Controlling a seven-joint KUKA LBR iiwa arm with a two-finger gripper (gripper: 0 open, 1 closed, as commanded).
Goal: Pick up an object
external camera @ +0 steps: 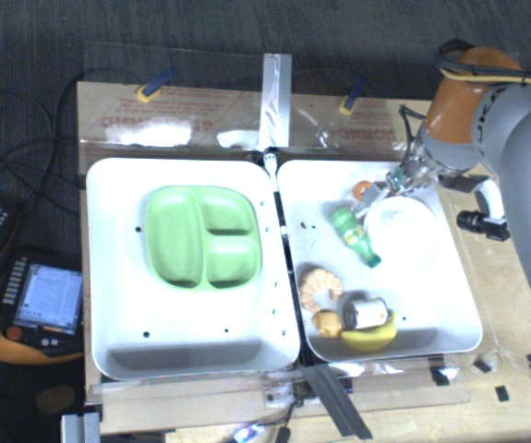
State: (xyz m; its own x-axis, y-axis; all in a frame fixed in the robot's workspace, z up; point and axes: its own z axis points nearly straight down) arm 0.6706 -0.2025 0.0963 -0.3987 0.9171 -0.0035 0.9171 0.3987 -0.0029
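Right bin (450,275) holds the candidates: green bottle (355,233) lying tilted near the middle, small orange ball (363,190) just beyond its cap end, white bowl (397,220) beside the bottle toward the arm. Along the near wall sit a ridged pastry (319,287), a small brown piece (327,322), a dark-ended can (365,314) and a banana (369,338), all crowded and touching. Left bin (117,247) carries a green divided tray (202,235). Gripper (405,180) hangs over the far right part of the right bin, nearest the ball and bowl rim; nothing visible between its fingers, and whether they are spread or pressed together I cannot tell. Judgement: the bottle is the better target, lying clear of the clutter; close across its narrow body, not along it, and descend square. Arm enters from the right, orange band above the wrist, wrist angled down and inward.
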